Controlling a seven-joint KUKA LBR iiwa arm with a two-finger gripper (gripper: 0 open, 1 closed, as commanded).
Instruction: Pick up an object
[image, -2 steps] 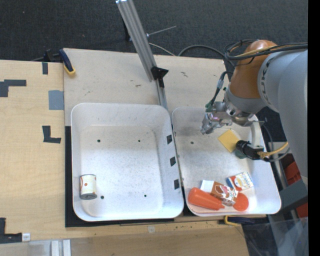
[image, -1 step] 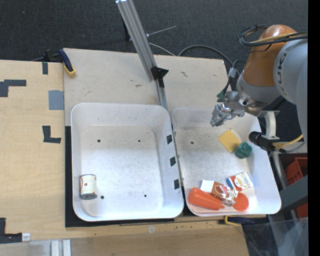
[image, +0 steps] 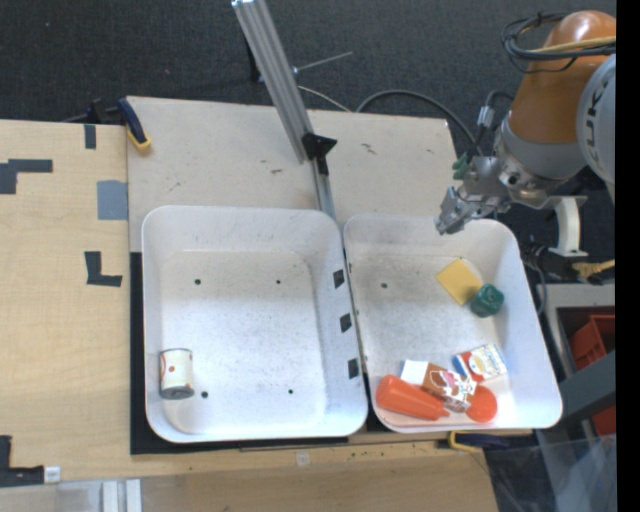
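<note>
My gripper (image: 452, 219) hangs over the back rim of the right bin (image: 395, 250), above and a little left of a yellow block (image: 459, 280). Nothing shows between its fingers. A small green object (image: 488, 300) lies against the yellow block's right side. Along the right bin's front edge sit an orange carrot-like piece (image: 410, 399), a red and white packet (image: 448, 384) and a small carton (image: 482, 362). A small white can with an orange label (image: 176, 373) stands in the left bin's front left corner.
The left bin (image: 240, 260) adjoins the right one at a raised middle rim. A slanted metal rail (image: 285, 85) rises behind the bins. A black cable (image: 400, 100) runs across the bench toward the arm. A yellow-handled clamp (image: 134, 124) lies at the back left.
</note>
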